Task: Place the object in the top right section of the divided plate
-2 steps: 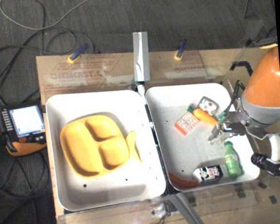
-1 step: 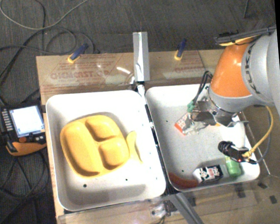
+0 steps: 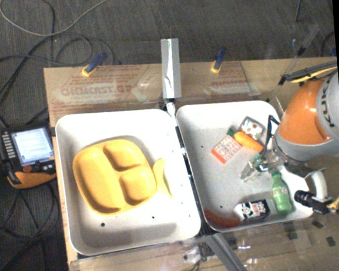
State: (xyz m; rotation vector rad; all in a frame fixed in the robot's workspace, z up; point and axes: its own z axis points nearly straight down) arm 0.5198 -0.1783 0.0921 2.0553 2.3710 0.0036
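Arm low over right bin (image 3: 223, 112); yellow divided plate (image 3: 117, 175) sits alone in left bin (image 3: 66, 132).

Gripper (image 3: 260, 165) hangs among clutter in the right bin, its metal tips down near the bin floor; whether the fingers are open or closed cannot be told, and nothing is seen between them. Close around it: carrot (image 3: 248, 141) just up-left, lying against a small printed box (image 3: 252, 127); orange-and-white packet (image 3: 226, 150) to the left; green bottle (image 3: 281, 193) just below-right, cap toward the gripper. Dark small carton (image 3: 254, 210) and a red-brown curved item (image 3: 221, 219) lie along the bin's near wall. Plate's three sections hold nothing. Handheld screen unit (image 3: 29, 147) off the desk's left edge; cables on the floor.
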